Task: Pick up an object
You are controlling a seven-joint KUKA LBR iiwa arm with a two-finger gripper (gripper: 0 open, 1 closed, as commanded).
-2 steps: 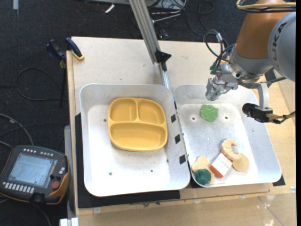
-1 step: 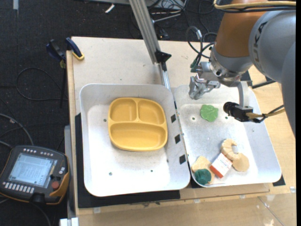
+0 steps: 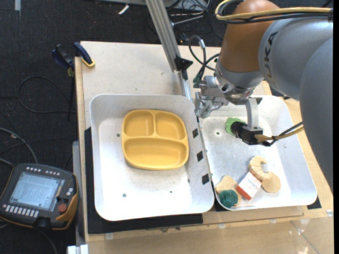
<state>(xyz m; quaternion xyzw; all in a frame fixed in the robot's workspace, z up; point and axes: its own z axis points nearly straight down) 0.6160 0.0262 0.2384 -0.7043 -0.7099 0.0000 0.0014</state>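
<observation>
A yellow divided plate (image 3: 155, 139) lies in the left bin (image 3: 106, 194). In the right bin (image 3: 296, 163), a green object (image 3: 231, 125) sits near the far edge, partly hidden by the robot's wrist. Near the front edge lie a tan piece (image 3: 224, 183), a dark green lump (image 3: 229, 197), a red and white small box (image 3: 249, 186) and pale beige pieces (image 3: 263, 173). My gripper (image 3: 204, 108) hangs over the far left corner of the right bin, close to the divider between the bins, left of the green object. Nothing shows between its fingers.
A slanted metal rail (image 3: 168, 41) runs from the top down to the bins' divider beside the gripper. A blue and yellow clamp (image 3: 79, 54) lies at the bench's far left corner. A teach pendant (image 3: 37, 194) sits on the floor at left.
</observation>
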